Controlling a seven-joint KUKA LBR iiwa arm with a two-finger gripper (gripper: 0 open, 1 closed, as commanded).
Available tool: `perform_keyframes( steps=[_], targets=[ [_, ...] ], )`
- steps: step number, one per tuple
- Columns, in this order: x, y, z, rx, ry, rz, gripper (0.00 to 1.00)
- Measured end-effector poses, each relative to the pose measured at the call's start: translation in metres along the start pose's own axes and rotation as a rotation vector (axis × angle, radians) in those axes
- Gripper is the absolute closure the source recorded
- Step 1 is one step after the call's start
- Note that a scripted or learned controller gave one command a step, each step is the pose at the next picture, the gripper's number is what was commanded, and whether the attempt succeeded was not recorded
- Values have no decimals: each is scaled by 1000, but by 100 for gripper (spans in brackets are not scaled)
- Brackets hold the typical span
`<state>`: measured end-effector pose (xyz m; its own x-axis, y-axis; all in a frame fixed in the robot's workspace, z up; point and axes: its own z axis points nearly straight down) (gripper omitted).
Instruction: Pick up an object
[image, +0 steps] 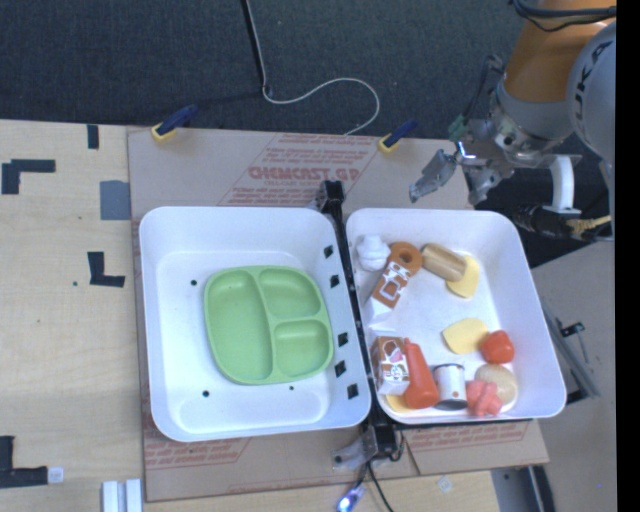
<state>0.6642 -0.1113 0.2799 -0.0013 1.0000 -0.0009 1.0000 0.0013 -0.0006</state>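
Camera view: both white bins are seen from above at a slant, and the arm comes in at the upper right.
Arm: grey with an orange band (555, 45), above the far right corner of the bench.
Gripper (452, 177): it hangs over the brown cardboard just beyond the far rim of the right bin. Its two fingers are spread apart, one finger (428, 184) pointing toward the left, and nothing is between them.
Left bin (165, 300): it holds a green divided plate (268, 323) with three compartments, lying flat near the middle.
Right bin (525, 290): it holds the objects to pick, all lying on the bin floor, apart from the gripper.
Far part of right bin: a small white piece (371, 250) near the left wall, an orange and white box (393, 282) just beside it, and a tan roll (444, 262) touching a pale yellow piece (465, 282).
Middle of right bin: a yellow piece (463, 335) just beside a red tomato-like ball (497, 347).
Near part of right bin: a small carton with a picture (392, 362), an orange-red carrot-like piece (419, 382) touching it, a small can (450, 380), a pink piece (484, 399) and a pale round piece (497, 378). These lie packed together.
Bench: brown cardboard sheet (290, 170) under the bins, with two yellow and blue clamps (174, 121) at its far edge; a white cable (320, 92) lies on the dark floor behind.
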Motion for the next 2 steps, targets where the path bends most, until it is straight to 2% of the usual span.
perform_keyframes(
  steps=[1,2],
  targets=[
    [52,-76,-53,1,3,-4,0],
    [50,-73,-60,1,1,-3,100]
  ],
)
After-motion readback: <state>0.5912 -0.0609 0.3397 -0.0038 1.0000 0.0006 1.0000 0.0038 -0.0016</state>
